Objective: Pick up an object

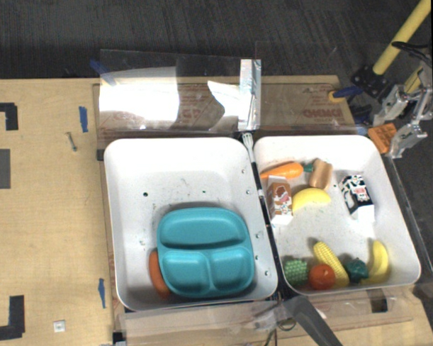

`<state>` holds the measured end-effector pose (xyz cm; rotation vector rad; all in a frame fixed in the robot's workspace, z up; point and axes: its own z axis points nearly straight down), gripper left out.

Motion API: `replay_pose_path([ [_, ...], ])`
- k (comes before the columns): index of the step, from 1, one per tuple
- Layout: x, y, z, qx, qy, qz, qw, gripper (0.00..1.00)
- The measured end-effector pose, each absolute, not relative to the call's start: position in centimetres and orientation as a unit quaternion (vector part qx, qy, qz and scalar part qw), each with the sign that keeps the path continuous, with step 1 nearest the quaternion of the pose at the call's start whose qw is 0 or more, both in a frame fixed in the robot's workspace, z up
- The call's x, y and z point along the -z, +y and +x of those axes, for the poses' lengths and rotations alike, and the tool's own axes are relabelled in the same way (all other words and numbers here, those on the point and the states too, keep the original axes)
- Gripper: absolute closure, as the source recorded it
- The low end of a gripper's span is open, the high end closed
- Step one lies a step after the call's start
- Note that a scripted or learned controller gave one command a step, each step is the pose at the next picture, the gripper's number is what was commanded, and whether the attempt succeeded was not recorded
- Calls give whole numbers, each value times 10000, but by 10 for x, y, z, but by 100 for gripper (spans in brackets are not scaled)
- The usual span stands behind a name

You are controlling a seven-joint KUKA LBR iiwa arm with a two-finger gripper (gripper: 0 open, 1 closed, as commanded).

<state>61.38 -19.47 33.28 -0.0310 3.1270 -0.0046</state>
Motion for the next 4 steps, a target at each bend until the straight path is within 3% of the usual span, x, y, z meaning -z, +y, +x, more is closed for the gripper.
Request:
replay_pose_path([
  [1,-277,-199,591,-7,9901,-1406,9,100],
  [2,-349,-202,606,21,9842,-1769,61,100],
  [3,-419,-206,669,16,9735,-2287,57,100],
  [4,-379,-223,654,-10,9444,-3288,12,100],
])
